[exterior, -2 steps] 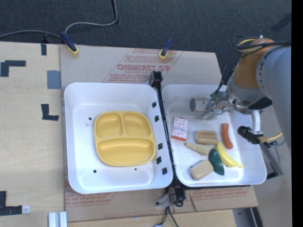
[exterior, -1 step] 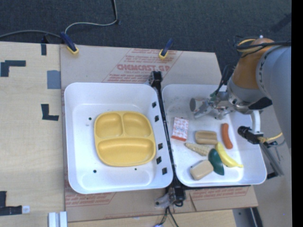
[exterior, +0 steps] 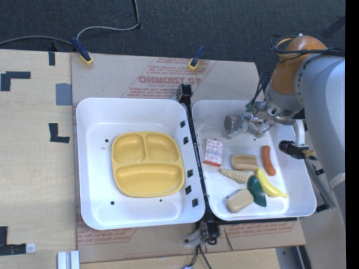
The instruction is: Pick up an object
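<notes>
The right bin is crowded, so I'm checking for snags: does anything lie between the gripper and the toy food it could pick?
Nothing visible does. The gripper hangs over bare floor at the back of the right bin; the small packet, bread piece and sausage lie just ahead, with open bin floor between.
</notes>
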Controlling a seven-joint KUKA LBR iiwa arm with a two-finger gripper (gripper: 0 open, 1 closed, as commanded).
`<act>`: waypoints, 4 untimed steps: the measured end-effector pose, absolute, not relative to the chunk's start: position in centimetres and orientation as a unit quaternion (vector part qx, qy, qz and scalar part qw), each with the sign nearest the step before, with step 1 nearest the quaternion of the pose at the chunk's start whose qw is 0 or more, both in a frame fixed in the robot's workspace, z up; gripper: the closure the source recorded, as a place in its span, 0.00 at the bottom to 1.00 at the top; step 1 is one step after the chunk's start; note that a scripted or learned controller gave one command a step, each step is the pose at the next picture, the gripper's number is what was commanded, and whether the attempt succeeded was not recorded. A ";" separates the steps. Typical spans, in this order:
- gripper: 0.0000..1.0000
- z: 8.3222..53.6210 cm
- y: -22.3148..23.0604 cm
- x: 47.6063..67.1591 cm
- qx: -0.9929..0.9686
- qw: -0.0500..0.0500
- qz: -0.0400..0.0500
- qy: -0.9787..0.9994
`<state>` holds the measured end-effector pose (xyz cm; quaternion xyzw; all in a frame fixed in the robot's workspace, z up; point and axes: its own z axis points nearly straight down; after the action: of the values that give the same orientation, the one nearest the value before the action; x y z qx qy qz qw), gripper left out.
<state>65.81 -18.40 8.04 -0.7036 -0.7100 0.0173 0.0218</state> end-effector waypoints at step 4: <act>0.00 8.1 -21.0 65.8 -0.705 0.019 0.017 -0.709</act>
<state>65.83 -20.99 8.09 -0.7047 -0.7091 0.0173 0.0192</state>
